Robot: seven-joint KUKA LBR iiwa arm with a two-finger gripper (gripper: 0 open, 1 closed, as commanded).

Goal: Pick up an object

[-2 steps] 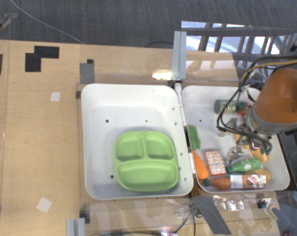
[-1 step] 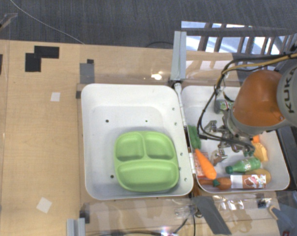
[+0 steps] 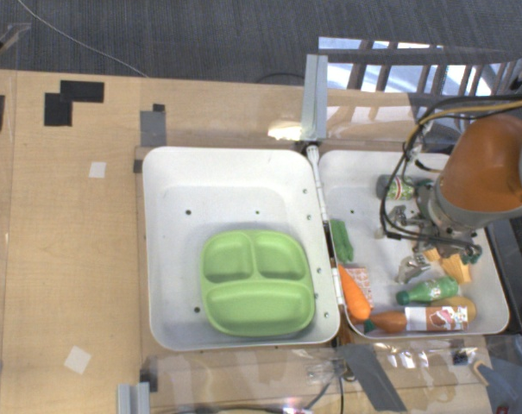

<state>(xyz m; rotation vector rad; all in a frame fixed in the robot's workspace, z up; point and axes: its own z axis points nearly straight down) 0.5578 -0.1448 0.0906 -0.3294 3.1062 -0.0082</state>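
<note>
One arm (image 3: 489, 166) low over rt bin (image 3: 355, 179), gripper (image 3: 416, 266) by green bottle (image 3: 429, 292), grip state unclear

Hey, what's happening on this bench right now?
A robot arm reaches in from the right over the right bin, its gripper lowered among the items at that bin's near end. Just below the gripper lie a green bottle and a larger bottle with a red label; a carrot lies by the bin's left wall. Nothing is visibly held yet. The left bin holds a green divided plate.
</note>
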